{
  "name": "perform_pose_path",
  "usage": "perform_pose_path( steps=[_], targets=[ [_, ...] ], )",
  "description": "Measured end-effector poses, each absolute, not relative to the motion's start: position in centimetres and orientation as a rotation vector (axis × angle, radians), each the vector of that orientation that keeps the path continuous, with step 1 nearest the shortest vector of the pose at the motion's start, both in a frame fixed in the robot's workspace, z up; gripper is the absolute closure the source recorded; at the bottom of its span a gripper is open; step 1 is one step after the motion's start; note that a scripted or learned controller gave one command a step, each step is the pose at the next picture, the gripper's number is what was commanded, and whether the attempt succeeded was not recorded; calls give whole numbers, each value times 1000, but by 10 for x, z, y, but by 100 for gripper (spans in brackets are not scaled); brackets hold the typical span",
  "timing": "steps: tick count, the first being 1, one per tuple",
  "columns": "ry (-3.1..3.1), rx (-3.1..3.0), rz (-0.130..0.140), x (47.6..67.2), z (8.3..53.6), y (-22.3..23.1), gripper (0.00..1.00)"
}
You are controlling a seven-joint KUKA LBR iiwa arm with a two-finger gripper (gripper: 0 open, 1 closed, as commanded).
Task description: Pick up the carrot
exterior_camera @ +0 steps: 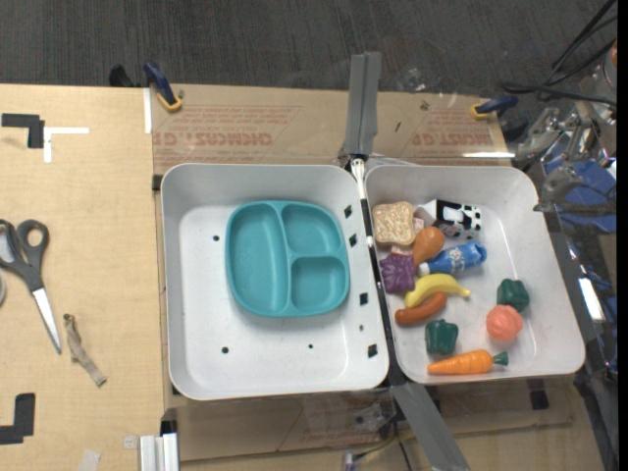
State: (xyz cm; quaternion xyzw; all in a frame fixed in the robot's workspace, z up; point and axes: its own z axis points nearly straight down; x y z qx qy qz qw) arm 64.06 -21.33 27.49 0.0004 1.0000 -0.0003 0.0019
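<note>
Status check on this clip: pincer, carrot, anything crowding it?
Orange toy carrot lying flat at right bin's front wall. Dark green toy pepper close behind it. Top side open.

Dark grey carpet floor at top, light wood bench w/ cardboard sheet under 2 bins.

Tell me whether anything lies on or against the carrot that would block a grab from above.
Nothing lies on the orange toy carrot with green top. It rests by the right white bin's near wall; the dark green toy pepper sits close behind it, apparently not touching.
</note>
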Motion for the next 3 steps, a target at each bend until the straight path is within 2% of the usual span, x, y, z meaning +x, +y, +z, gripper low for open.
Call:
perform_pose_path(
  steps=[1,2,3],
  targets=[
    [3118,354,-1,657,194,-158,0],
    [3094,531,0,649,102,-97,0],
    [3001,873,4,623,99,-106,0]
  ],
)
